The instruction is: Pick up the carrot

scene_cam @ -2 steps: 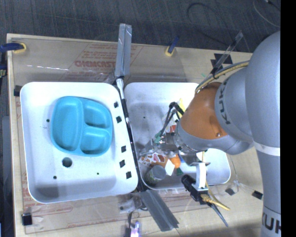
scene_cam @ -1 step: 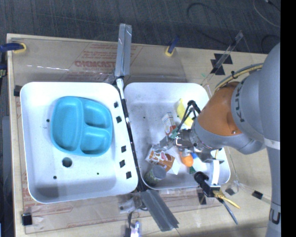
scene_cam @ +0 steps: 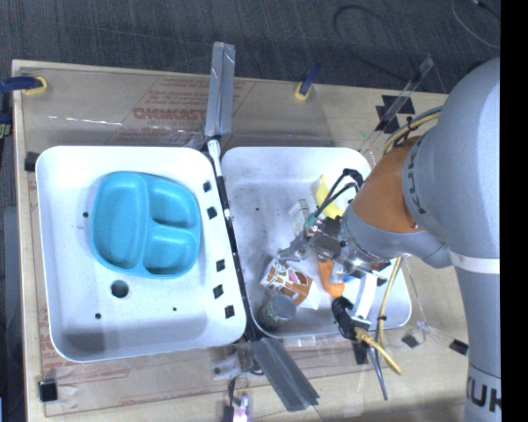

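Left bin (scene_cam: pixel 62 262): blue divided tray (scene_cam: pixel 147 222). Right bin (scene_cam: pixel 264 170): orange-and-white packet (scene_cam: pixel 288 281), then gripper (scene_cam: pixel 310 243) (finger state cannot be told), with what looks like the carrot (scene_cam: pixel 333 277) just beside it, under the wrist.
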Robot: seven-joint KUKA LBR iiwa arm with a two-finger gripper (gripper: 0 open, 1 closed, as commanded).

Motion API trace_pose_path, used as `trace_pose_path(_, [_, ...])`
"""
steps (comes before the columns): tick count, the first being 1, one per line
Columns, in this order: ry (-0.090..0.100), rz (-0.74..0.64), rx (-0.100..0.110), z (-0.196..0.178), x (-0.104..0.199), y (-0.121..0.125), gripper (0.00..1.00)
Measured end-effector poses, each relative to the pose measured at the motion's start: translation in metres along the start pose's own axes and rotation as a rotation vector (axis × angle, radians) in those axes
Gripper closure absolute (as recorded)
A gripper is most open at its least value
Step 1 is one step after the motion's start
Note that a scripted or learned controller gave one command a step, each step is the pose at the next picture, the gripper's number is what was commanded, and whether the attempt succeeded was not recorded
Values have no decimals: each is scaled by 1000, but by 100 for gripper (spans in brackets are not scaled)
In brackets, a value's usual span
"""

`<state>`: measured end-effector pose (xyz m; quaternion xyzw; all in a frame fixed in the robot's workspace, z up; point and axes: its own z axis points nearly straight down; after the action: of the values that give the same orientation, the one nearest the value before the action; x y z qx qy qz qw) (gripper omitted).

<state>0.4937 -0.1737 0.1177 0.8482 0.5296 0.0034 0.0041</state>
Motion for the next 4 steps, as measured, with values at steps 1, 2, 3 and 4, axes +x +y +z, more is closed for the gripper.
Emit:
trace_pose_path(1, [1,-53,7,24,-31,-2,0])
trace_pose_path(2, [2,-59,6,14,-30,-1,100])
trace_pose_path(3, [2,-59,6,14,-30,-1,0])
trace_pose_path(4, [2,-64,6,4,-29,0,100])
